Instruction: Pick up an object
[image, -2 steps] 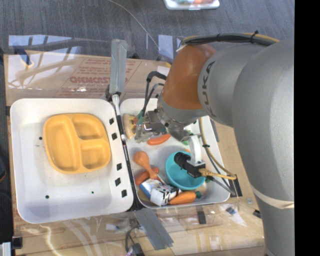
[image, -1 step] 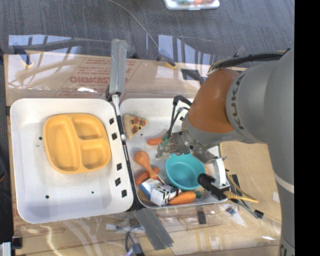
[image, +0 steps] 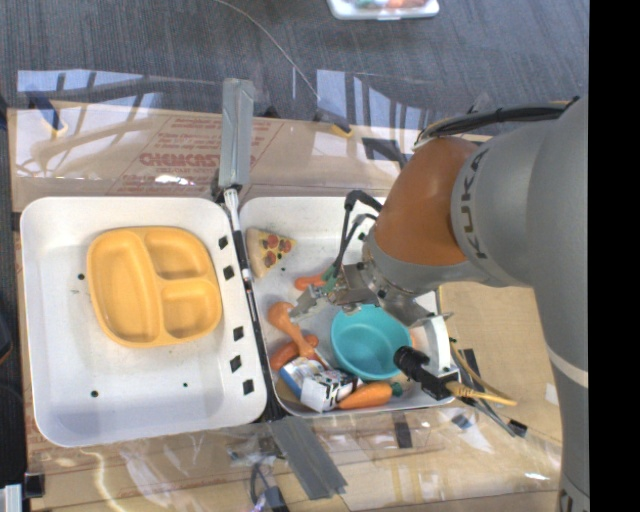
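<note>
Objects (image: 368, 340) crowd right bin (image: 300, 215); cardboard bench (image: 160, 140); grey carpet (image: 150, 35).

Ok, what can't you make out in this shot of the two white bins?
- Right white bin: in the camera view, its right part is hidden under the grey and orange arm.
- Teal plastic bowl: upper rim covered by the arm's wrist.
- Small white printed carton: print too small to read.
- White tray at the top: cut off by the frame edge.
</note>
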